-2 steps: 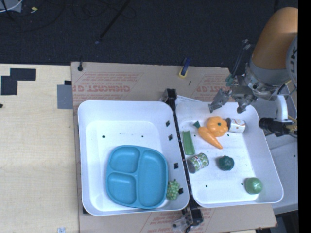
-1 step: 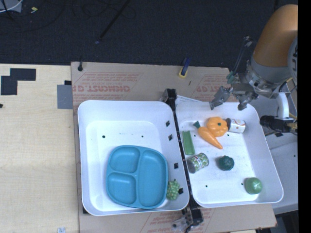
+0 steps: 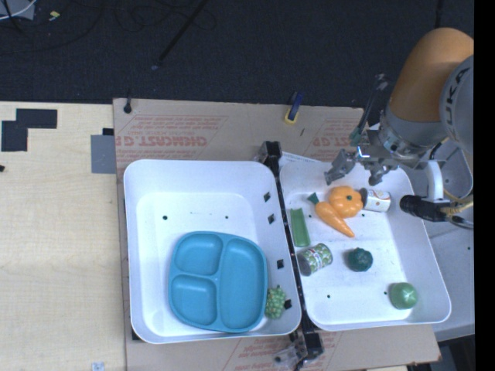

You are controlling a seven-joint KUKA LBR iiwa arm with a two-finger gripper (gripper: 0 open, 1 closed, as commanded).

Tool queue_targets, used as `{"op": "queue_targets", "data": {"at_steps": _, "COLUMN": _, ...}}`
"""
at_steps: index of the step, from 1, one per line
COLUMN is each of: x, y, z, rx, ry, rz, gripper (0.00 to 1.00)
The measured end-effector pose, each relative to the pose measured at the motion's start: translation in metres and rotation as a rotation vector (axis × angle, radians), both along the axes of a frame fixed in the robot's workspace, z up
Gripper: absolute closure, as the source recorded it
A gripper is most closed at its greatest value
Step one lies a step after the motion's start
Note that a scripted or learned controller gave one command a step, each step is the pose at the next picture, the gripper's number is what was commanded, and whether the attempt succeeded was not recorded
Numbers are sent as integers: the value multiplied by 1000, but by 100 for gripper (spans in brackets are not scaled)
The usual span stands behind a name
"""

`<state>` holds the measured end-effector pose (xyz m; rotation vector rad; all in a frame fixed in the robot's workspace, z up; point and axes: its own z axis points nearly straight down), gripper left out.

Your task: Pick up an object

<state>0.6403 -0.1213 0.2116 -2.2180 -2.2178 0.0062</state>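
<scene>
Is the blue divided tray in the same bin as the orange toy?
No: the blue tray lies in the left bin, the orange toy in the right bin.

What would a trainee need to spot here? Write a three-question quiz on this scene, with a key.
1. True or false: the blue divided plastic plate lies in the same bin as the orange plastic carrot.
2. What lies beside the plate in its shallow white bin? A) a small green bunch of toy grapes B) a red cup C) a yellow banana
3. Fill in: the end effector is over the bin that holds the ___.

Key: 1 false; 2 A; 3 carrot.
</scene>
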Motion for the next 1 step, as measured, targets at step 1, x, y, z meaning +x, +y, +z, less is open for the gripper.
{"op": "queue_targets", "data": {"at_steps": 1, "x": -1, "y": 4, "z": -44, "rx": 1, "ry": 0, "rz": 0, "gripper": 0}}
